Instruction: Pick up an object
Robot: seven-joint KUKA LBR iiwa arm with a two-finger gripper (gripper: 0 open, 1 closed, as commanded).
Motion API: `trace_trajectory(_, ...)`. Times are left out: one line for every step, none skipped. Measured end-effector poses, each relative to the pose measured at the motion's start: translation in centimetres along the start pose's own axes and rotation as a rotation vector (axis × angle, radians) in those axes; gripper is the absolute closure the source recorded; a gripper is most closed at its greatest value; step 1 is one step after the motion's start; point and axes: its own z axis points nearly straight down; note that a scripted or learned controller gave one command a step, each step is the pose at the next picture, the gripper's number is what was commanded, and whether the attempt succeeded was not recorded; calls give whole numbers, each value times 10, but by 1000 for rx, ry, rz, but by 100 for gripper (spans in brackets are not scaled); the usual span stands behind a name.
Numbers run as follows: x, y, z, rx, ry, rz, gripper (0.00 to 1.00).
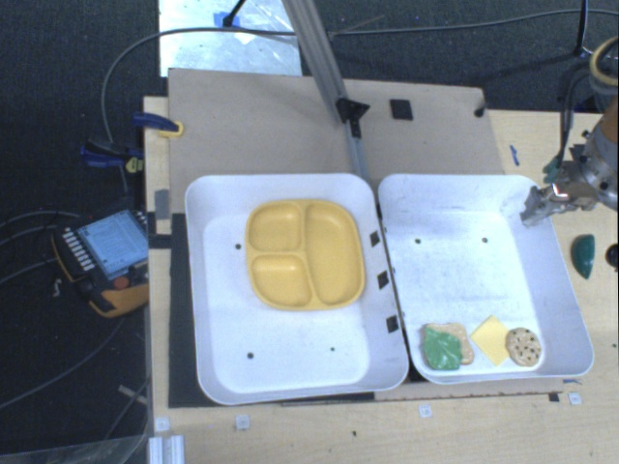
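Observation:
In the right bin, near its front edge, lie a toast slice topped with green, a yellow cheese slice and a round speckled cookie. My gripper hangs over the right bin's far right rim, well behind those three items. I see nothing between its fingers. A yellow divided plate rests in the left bin.
A slanted metal pole crosses above the bench behind the bins. Black clips sit along the seam between the bins. A teal object lies outside the right bin's right side. Cables and a small device lie at left.

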Motion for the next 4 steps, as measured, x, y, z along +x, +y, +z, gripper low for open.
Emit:
trace_trajectory(60, -4, -5, 4, 3, -4, 100)
trace_trajectory(112, 0, 8, 4, 3, -3, 100)
trace_trajectory(161, -5, 21, 5, 2, -1, 100)
trace_trajectory(211, -10, 12, 4, 3, -3, 100)
